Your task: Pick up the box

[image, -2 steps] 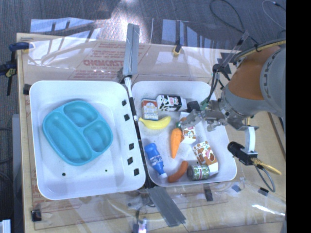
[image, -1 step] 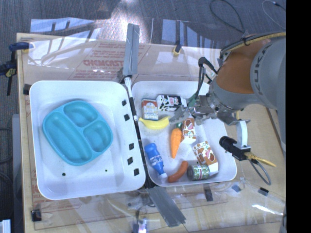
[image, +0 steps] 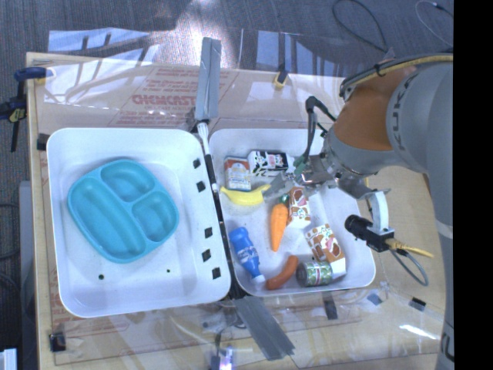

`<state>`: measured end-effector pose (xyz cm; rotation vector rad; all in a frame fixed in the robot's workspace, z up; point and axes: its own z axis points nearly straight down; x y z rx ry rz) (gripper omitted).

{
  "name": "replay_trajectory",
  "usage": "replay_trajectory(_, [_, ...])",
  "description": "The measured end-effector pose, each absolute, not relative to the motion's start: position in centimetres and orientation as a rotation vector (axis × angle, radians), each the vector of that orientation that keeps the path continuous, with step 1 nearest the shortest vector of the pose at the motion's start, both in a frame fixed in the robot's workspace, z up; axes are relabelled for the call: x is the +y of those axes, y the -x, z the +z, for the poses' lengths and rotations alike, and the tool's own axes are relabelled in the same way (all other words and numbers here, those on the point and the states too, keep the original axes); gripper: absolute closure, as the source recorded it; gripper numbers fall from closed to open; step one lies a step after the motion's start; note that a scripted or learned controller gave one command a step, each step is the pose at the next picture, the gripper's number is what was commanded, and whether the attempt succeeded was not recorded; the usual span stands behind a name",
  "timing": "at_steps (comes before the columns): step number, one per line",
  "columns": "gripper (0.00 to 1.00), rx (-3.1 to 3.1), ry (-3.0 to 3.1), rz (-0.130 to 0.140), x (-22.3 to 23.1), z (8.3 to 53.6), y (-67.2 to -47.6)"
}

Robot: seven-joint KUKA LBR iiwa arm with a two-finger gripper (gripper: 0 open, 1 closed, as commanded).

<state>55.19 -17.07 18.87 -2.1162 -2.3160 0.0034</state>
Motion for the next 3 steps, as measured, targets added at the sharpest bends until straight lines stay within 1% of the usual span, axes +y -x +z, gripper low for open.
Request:
replay_trajectory(1, [0.0,-2.353,2.098,-0.008,-19.1,9.7,-61.7])
replay_trajectory(2, [0.0,-2.349,2.076,0.044,-13.5,9.7,-64.8])
replay_trajectory(3, [0.0,-2.353,2.057,0.041,-13.9,9.7,-65.0])
